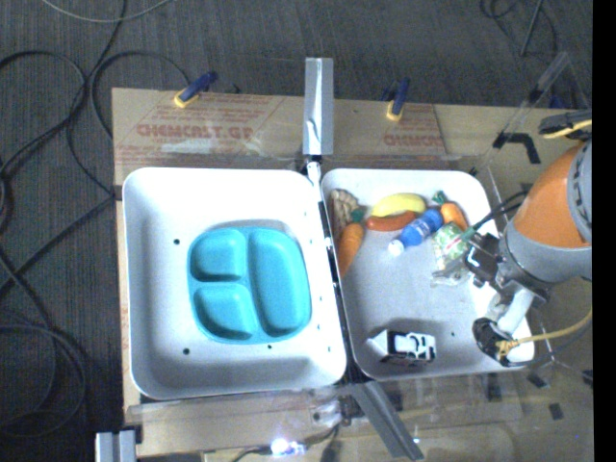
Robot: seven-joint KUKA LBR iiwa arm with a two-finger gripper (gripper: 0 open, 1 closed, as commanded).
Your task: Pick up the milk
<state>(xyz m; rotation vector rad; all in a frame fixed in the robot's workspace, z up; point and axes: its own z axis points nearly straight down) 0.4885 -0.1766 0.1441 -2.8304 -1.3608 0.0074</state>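
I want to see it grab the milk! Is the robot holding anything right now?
I can't tell. The gripper sits over the right bin's far right side, and the milk lies apart from it near the front wall, so the milk is not held.

Red printed letters stand on the cardboard sheet (221,128) under the bins, far up-left of the claw (460,260), too blurred to read surely.

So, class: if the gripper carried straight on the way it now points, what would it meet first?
Probably the blue bottle, at its white cap; the gripper points left, well away from the milk carton. Height is unclear.
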